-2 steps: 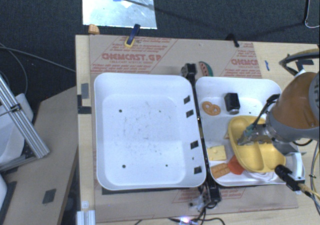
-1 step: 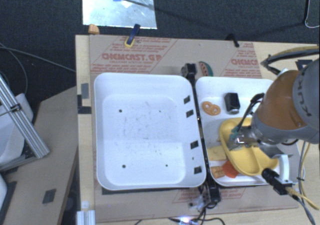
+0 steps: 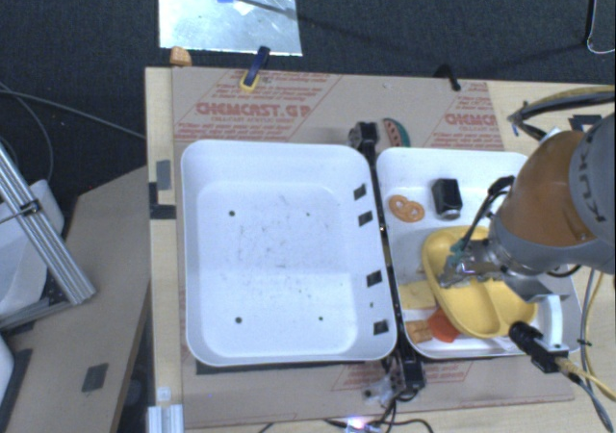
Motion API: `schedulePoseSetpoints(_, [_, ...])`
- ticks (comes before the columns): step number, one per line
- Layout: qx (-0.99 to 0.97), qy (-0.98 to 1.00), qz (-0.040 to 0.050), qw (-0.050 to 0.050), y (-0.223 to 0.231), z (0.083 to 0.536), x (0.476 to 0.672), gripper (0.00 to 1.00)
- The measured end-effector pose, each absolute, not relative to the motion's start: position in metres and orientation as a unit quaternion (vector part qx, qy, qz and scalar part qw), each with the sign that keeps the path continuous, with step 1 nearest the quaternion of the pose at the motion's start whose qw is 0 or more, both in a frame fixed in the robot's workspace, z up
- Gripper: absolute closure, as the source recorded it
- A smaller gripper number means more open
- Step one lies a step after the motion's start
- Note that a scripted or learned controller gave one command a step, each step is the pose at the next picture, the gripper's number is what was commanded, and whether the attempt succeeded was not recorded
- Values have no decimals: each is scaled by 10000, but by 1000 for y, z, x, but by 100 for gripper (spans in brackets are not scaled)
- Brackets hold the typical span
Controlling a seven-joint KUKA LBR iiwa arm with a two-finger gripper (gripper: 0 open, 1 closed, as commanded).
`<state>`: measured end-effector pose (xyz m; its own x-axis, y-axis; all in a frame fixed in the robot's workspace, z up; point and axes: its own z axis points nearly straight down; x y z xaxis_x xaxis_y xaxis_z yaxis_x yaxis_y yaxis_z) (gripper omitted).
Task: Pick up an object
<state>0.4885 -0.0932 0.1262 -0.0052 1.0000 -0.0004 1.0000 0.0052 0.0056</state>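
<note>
The yellow bowl [image 3: 472, 296] lies in my right-hand bin [image 3: 404, 166], a smooth, curved plastic shape filling the bin's near half, with a pretzel [image 3: 405, 208] and a small black block [image 3: 446, 196] beyond it and a red piece [image 3: 442, 328] tucked at its near edge. I reach in from the right, orange band over the bin's far side and wrist bent down, so my fingers [image 3: 454, 270] sit low over the bowl's rim. Whether they are spread or pinched I cannot tell.
</note>
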Motion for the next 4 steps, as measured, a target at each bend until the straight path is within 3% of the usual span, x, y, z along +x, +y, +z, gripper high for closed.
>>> schedulePoseSetpoints(1, [7063, 7078, 62, 120, -105, 103, 494, 100])
schedulePoseSetpoints(2, [7068, 7073, 87, 129, -119, 95, 496, 100])
schedulePoseSetpoints(3, [7016, 7125, 62, 21, -12, 189, 490, 100])
schedulePoseSetpoints(4, [7033, 7109, 28, 6, 40, 215, 488, 100])
